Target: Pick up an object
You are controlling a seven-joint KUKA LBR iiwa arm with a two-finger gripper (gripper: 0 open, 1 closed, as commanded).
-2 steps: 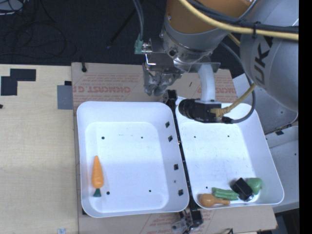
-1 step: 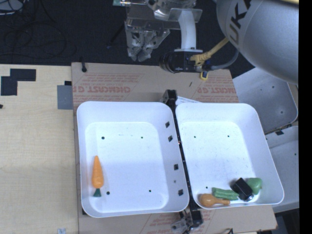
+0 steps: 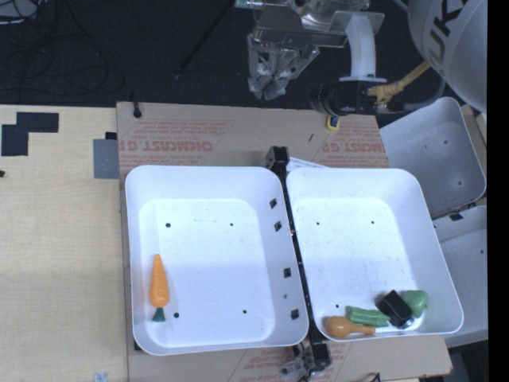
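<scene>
Toys (image 3: 380, 318) crowd right bin's (image 3: 362, 183) near edge; carrot (image 3: 159, 282) hugs left bin's (image 3: 199, 181) wall.

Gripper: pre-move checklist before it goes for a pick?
1. Gripper raised above the bins' far edge, off all items: ok.
2. Finger state: cannot tell.
3. Carrot lies alone in the left bin, near its left wall, open space around it: ok.
4. Black block rests against the green pieces in the right bin corner: not ok, crowded.
5. Orange piece tight to the front wall: not ok.
</scene>
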